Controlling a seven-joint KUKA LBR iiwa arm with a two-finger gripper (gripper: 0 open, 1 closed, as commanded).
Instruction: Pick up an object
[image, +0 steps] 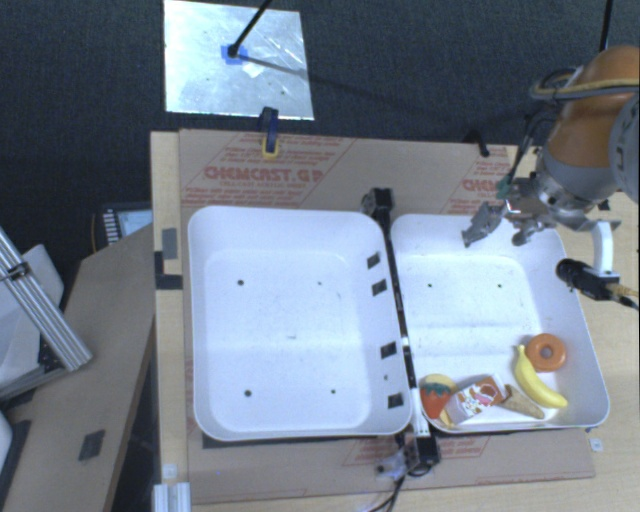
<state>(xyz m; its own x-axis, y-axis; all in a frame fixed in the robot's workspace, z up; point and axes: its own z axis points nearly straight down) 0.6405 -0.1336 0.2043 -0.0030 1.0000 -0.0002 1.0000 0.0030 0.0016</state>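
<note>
We log the arm (590, 110) entering from the right, its orange band sitting above the grey wrist. The gripper (505, 228) hangs over the far edge of the right bin (480, 300), near that bin's back wall. We see its two fingers (478, 226) spread apart with a clear gap between them, and nothing sits in that gap.

The objects are grouped in the near right corner of the right bin, well apart from the gripper. We note a banana (537, 380) lying curved along the right side, with an orange round piece (546, 351) touching or just beside its upper end. Left of the banana lies a small white and red packet (472, 400), and against the packet's left side rests a red-orange rounded item (436, 393), close to the divider between the bins. A brownish cone-like piece (522, 404) lies between the packet and the banana; we cannot tell what it is.

The left bin (290, 320) sits just beside the right one, joined along a black clipped seam (392, 300). Both bins rest on a cardboard sheet (300, 165). Beyond it, a shiny metal plate (238, 60) lies on the dark floor.
</note>
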